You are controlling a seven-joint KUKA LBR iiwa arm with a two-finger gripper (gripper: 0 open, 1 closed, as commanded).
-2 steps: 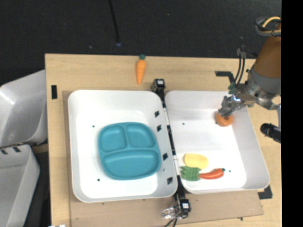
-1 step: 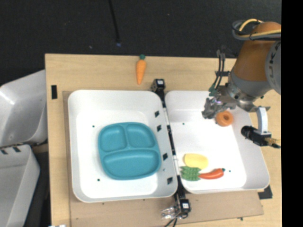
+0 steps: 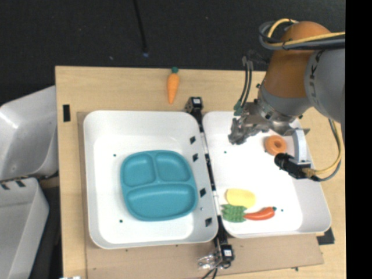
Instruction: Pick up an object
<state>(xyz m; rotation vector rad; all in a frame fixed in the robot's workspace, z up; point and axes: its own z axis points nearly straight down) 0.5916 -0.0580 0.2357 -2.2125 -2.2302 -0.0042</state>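
My gripper (image 3: 237, 133) hangs over the back left part of the right bin (image 3: 256, 173). Nothing shows between its fingers. An orange ring-shaped toy (image 3: 275, 145) lies just right of the gripper, near the arm's wrist. At the front of the same bin lie a yellow piece (image 3: 240, 197), a green leafy piece (image 3: 233, 213) and a red chili pepper (image 3: 259, 214), close together. A toy carrot (image 3: 172, 85) rests on the wooden bench behind the left bin.
The left bin (image 3: 99, 156) holds a teal divided plate (image 3: 157, 184). Black clips (image 3: 193, 104) sit along the seam between the bins. A black cable fitting (image 3: 289, 166) hangs off the arm over the right bin. A white machine (image 3: 26, 138) stands at the far left.
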